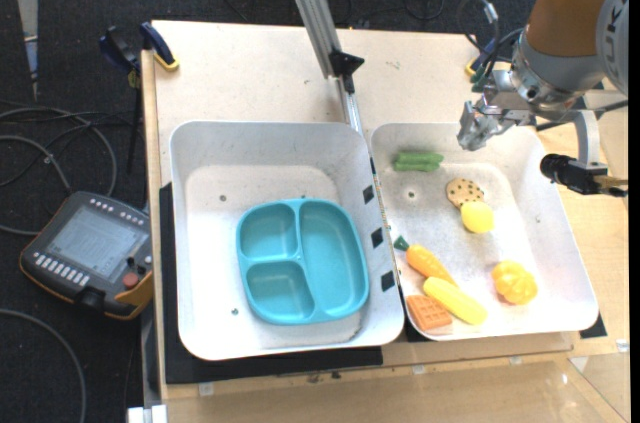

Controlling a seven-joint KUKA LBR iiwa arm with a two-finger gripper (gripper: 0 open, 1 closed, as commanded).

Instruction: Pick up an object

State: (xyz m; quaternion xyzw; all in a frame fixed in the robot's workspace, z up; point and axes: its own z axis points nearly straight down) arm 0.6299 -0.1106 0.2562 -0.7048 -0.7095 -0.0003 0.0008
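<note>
Grey hand [474,133] above green pod [417,161], no legible writing.

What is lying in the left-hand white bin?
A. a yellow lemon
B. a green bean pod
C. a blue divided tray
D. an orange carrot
C: the blue divided tray lies in the left bin, while the toy foods, such as the carrot, lie in the right bin.

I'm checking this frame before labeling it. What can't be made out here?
- Gripper: too small and blurred in the camera view to tell its finger state.
- Arm: cut off by the top and right edges.
- Waffle piece: partly covered by the yellow corn-like piece.
- Round cookie: overlapped by the yellow lemon-like piece.
</note>
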